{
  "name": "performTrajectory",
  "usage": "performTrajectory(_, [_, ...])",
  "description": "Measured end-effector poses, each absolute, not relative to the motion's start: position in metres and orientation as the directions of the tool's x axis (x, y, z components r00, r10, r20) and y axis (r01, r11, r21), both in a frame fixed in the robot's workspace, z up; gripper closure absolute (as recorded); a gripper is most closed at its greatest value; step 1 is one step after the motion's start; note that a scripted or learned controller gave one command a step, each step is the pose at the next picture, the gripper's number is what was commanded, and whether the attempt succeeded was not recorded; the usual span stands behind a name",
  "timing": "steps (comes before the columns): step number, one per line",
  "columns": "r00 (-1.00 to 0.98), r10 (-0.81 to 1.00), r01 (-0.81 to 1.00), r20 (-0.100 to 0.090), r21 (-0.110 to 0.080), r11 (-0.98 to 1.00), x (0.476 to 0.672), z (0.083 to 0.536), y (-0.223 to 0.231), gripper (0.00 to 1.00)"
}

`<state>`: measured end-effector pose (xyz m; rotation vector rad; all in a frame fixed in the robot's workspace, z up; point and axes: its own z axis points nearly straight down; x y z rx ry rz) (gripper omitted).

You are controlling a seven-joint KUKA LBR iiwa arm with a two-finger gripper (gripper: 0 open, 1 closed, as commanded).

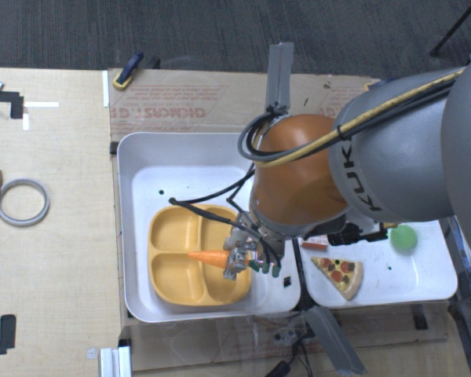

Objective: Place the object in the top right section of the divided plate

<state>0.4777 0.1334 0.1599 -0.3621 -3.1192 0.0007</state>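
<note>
Judging by looks, the carrot [209,258] is a small toy: light, stiff, smooth and tapered, so likely slippery toward the thin tip; best taken across the thicker end or the middle. It lies just left of the gripper [237,262], over the central ridge of the yellow divided plate [173,277], pointing left, its thick end right at the gripper's tip. It looks pinched there between the fingers, though the clutter of metal and wires makes that contact hard to confirm, so treat the hold as probable. Opening looks narrow, about carrot width. The plate sits under and left of the gripper inside the left white bin [133,210]. Off to the gripper's right, in the other bin [432,289], a pizza slice [339,274] lies near and a green ball [404,238] farther out. Far left, a tape roll [21,202] rests on the bench.
</note>
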Motion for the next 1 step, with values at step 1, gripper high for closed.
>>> performTrajectory(1, [-1.0, -0.002, -0.002, -0.021, 0.005, 1.0, 0.4861, 0.1045, 0.2276, 1.0])
